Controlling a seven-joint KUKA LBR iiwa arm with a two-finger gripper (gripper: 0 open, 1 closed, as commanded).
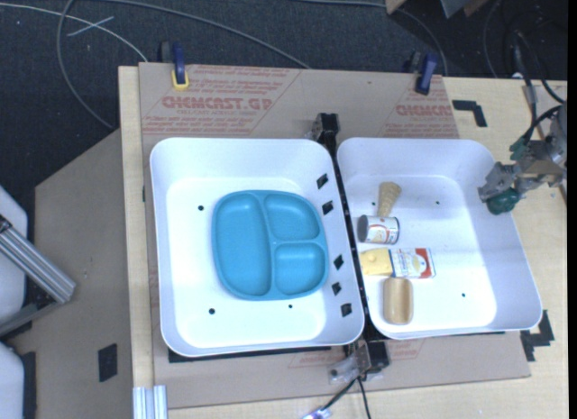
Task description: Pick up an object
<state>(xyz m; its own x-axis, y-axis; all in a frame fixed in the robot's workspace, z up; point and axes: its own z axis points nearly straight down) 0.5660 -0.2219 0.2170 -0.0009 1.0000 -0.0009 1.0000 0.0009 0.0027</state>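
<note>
While the gripper (503,194) hovers at the right bin's (505,255) far right rim, jaw state impossible to tell, a small can (379,229), ice-cream cone (388,197), yellow packet (397,262) and tan piece (398,300) lie loose near the divider, reachable from above

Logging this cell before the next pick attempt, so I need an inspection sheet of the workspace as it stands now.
Surface: bench board bearing two white bins side by side.
Job's things: right bin holds an ice-cream cone, small can, flat yellow-and-white packet, tan bread-like piece.
Clutter: blue divided plate in left bin.
Grippers: gripper at right bin's far right rim, nothing seen between fingers.
Cables: grey cables on the dark floor.
Surroundings: blue clamps on the board's far edge.
</note>
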